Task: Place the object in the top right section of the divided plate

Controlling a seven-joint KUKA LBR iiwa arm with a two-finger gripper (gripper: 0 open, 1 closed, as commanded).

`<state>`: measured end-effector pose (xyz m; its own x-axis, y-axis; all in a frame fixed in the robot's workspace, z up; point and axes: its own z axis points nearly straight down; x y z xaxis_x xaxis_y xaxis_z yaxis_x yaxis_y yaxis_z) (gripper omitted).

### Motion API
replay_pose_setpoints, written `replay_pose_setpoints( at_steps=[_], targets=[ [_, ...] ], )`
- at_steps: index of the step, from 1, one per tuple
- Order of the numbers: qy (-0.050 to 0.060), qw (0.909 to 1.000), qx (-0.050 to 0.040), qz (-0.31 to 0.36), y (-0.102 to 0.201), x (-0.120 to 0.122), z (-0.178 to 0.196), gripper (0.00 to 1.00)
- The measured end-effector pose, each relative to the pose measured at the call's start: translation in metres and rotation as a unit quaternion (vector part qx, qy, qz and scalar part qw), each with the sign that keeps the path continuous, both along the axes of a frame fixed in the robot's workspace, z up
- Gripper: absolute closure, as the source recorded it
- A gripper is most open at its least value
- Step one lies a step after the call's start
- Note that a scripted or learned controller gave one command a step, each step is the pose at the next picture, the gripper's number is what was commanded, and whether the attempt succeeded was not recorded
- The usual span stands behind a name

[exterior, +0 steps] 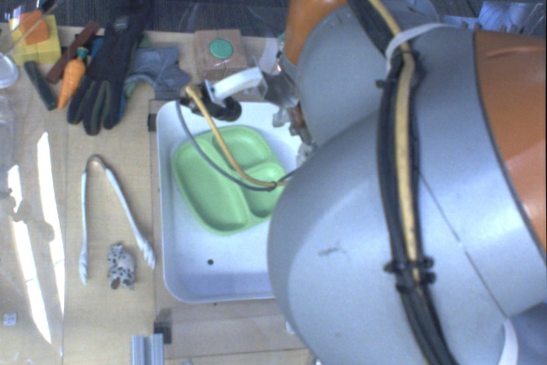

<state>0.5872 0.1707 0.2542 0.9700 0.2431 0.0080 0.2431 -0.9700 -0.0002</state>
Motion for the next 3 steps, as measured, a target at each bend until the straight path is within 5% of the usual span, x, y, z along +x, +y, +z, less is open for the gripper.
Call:
replay_pose_setpoints(
  at_steps=[1,2,3],
  targets=[
    [0.001,0.9951,-0.0018,0.099,0.01,0.06,0.039,0.0],
    [-0.001,0.9947,-0.002,0.102,0.011,0.06,0.05,1.0],
    [0.004,0.9998,-0.0003,-0.021,-0.049,-0.018,-0.124,1.0]
  ],
)
